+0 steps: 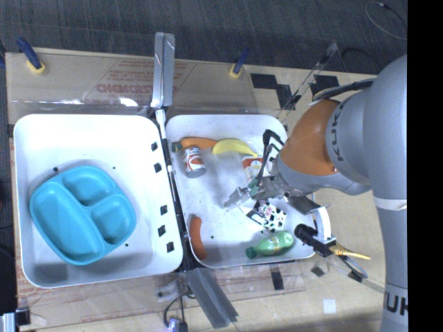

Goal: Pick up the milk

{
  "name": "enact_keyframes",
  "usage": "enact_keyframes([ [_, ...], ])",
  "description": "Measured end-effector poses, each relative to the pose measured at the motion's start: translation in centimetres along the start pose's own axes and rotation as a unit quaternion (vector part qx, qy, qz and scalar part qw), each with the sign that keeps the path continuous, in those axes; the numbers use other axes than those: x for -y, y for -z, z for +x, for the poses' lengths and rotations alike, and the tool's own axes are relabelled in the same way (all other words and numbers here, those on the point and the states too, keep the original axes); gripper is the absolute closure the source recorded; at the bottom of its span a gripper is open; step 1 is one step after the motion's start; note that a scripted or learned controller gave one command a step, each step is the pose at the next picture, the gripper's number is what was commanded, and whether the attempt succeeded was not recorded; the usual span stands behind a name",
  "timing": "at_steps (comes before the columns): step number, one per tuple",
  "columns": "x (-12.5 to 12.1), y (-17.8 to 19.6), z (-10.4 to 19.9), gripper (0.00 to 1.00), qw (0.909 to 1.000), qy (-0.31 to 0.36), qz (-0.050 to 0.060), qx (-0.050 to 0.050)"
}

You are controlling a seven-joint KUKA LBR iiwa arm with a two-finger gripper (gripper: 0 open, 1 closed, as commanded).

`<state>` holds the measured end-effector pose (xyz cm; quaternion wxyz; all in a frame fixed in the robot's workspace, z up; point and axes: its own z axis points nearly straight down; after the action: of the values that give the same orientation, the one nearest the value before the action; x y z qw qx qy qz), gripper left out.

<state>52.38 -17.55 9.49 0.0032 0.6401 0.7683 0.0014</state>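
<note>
The arm [360,137] reaches in from the right over the right bin [208,258]. Its gripper [257,198] sits low in the bin, just above the milk [270,216], a small carton with black and white patches. A green bottle [271,244] lies near the milk. A can [194,161], a carrot [197,144] and a banana [234,146] lie at the far side; a sausage [196,232] lies near the left wall. The left bin [41,130] holds a blue tray [79,214].
</note>
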Motion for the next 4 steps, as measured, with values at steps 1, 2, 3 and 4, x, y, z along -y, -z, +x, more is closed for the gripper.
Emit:
enact_keyframes([
  [1, 3.5, -0.2, -2.9, 0.00, 0.9983, 0.058, 0.002, -0.001],
  [2, 1.9, 4.0, 0.1, 0.00, 0.9982, 0.060, 0.004, -0.002],
  [3, 3.4, -0.4, -2.9, 0.00, 0.9990, 0.043, 0.005, -0.003],
  [4, 3.2, 0.8, -2.9, 1.00, 0.9989, 0.046, 0.003, -0.002],
])
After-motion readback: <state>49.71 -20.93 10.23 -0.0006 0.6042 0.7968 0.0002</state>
